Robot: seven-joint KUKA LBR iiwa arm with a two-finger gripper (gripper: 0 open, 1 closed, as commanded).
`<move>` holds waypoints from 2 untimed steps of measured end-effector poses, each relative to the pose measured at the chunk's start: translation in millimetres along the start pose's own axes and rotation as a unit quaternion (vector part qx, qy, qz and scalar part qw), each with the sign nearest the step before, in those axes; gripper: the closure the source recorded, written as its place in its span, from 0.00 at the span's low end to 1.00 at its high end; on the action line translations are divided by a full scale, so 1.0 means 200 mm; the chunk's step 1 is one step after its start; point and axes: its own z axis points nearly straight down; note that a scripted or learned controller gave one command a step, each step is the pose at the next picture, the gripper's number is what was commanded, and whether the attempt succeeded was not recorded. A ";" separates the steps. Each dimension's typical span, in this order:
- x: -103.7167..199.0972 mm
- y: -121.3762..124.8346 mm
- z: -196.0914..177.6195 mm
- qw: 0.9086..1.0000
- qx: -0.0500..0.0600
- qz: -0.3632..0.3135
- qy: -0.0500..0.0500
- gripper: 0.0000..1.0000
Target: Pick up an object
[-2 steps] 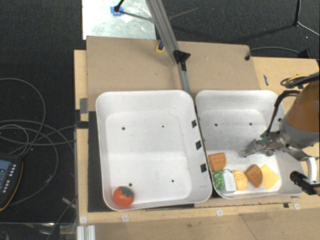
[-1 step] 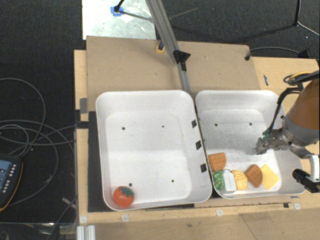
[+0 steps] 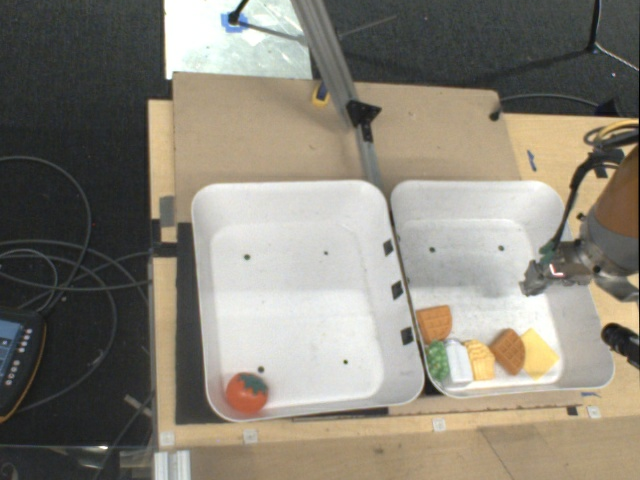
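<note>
A pale wooden desk (image 3: 300, 458) with a brown board (image 3: 260, 128) laid over its far part stands on dark carpet (image 3: 70, 68). Black cables (image 3: 60, 258) loop across the floor to the left, near a dark handheld device (image 3: 15, 353). Beyond the desk lies a shiny pale sheet (image 3: 235, 23), crossed by a grey slanting pole (image 3: 325, 38).

The arm (image 3: 615, 218) is cut off at the right edge; claw (image 3: 540, 276) too small to read.

We see a red tomato (image 3: 246, 392) lying alone in the left bin's (image 3: 290, 203) near-left corner. Along the right bin's (image 3: 470, 200) near wall cluster a waffle (image 3: 434, 323), green piece (image 3: 436, 359), white piece (image 3: 458, 362), yellow piece (image 3: 481, 360), brown waffle (image 3: 508, 351) and cheese wedge (image 3: 539, 352).
</note>
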 end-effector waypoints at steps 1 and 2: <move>0.05 0.00 -0.28 1.000 -0.001 -0.001 0.000 1.00; 0.04 0.01 -0.52 1.000 -0.001 -0.001 0.000 1.00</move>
